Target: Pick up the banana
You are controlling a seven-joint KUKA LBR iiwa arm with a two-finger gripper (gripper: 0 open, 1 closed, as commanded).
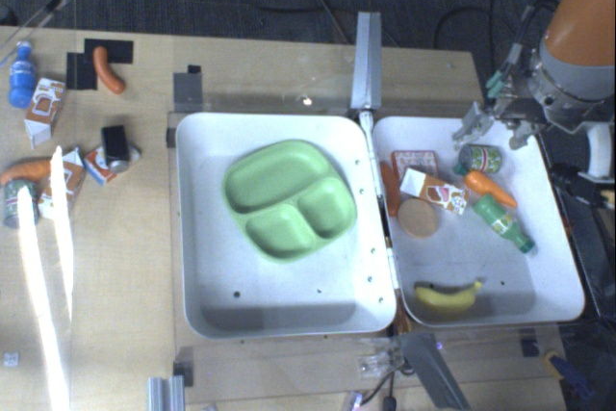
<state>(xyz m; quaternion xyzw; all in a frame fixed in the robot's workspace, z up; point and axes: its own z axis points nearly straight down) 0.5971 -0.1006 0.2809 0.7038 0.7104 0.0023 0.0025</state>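
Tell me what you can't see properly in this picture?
- Tool, camera view: too small to tell if it is open or shut.
- Carton label: too small to read.
- Arm: cut off by the right edge.
- Banana: its underside is hidden.

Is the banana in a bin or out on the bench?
In. The banana lies flat in the right bin, near its front wall.
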